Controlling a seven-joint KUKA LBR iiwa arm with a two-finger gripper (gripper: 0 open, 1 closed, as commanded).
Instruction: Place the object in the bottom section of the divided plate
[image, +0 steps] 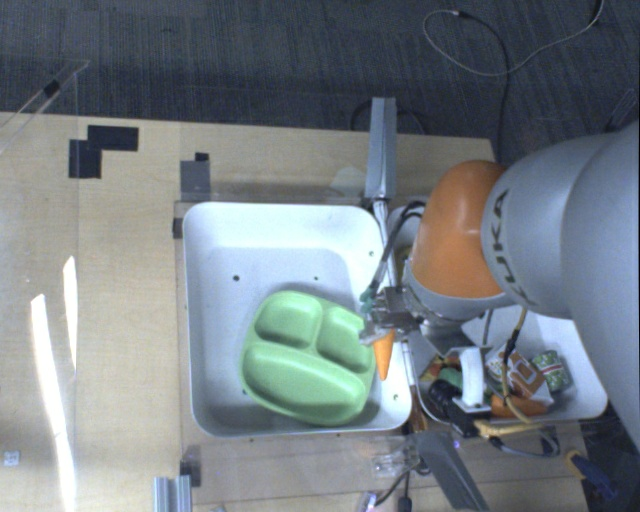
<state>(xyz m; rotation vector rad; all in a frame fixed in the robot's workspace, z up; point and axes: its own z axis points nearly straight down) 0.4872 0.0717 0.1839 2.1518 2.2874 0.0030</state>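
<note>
A green divided plate (303, 358) lies tilted in the left white bin (230, 250). It has two small sections at the top and one large section (300, 382) at the bottom. My gripper (378, 333) hangs at the plate's right edge, over the bin's right wall. A small orange carrot-shaped object (382, 359) points down from between its fingers, so the gripper is shut on it. The carrot sits just right of the plate's upper-right section, not over the bottom one.
The grey arm with its orange band (455, 240) covers much of the right bin (585, 400). Several small items (500, 385) lie in that bin below the arm. A metal post (381, 150) stands behind the bins.
</note>
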